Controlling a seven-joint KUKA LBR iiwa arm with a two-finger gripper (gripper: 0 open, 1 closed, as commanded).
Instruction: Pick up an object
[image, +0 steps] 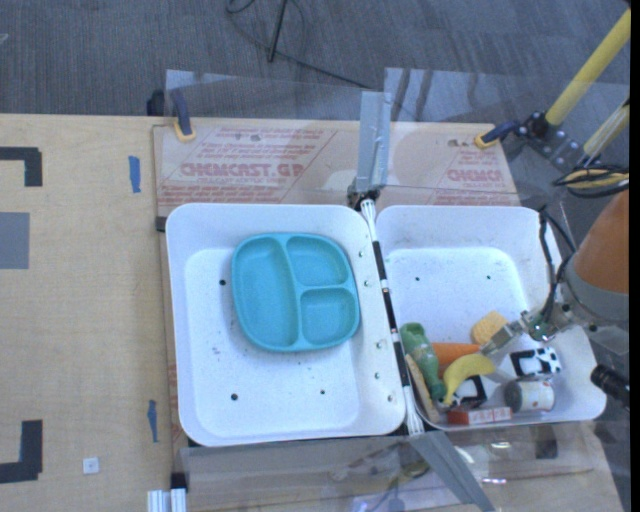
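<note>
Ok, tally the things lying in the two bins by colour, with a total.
Teal: 1, the divided plate
Green: 1, long item
Orange: 1, carrot-like piece
Yellow: 2, banana and wedge
White: 1, cylinder
Black-and-white: 1, small toy
Total: 7

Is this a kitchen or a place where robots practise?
Probably a robot practice lab: two shallow white plastic bins sit on a bench, one holding a turquoise divided plate, the other small toy foods like a yellow banana.
</note>
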